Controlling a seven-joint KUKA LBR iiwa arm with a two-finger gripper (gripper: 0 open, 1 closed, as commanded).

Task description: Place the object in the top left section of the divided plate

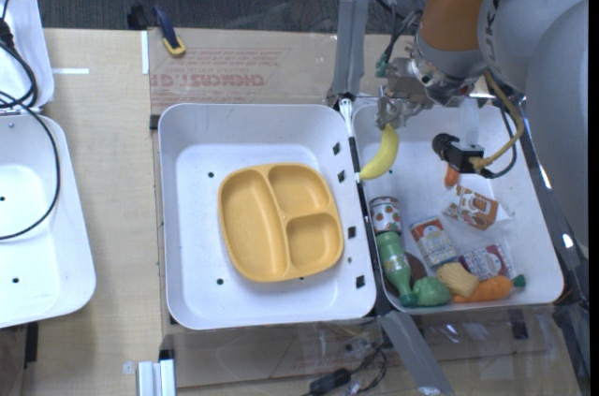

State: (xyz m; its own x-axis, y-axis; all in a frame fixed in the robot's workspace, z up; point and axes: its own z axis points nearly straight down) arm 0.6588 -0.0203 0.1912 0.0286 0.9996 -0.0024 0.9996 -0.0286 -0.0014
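The gripper (pixel 389 117) hangs over the upper left corner of the right bin (pixel 538 198), its fingers closed on the top end of a yellow banana (pixel 378 154). The banana dangles below them, curving down and to the left, its lower tip at the divider between the two bins. The arm's orange band (pixel 459 1) sits above the wrist, at the top right of the view.

The yellow divided plate (pixel 279 222) lies flat in the middle of the left bin (pixel 187 198), with one long section on its left and two smaller sections on its right. All three sections are bare.

Along the lower part of the right bin lie a small can with a red and white label (pixel 385 215), a green bottle (pixel 394 260), a green vegetable (pixel 431 292), a yellow corn cob (pixel 454 275), an orange carrot (pixel 487 289) and several small printed packets (pixel 471 208). They lie close together, well apart from the banana above them.
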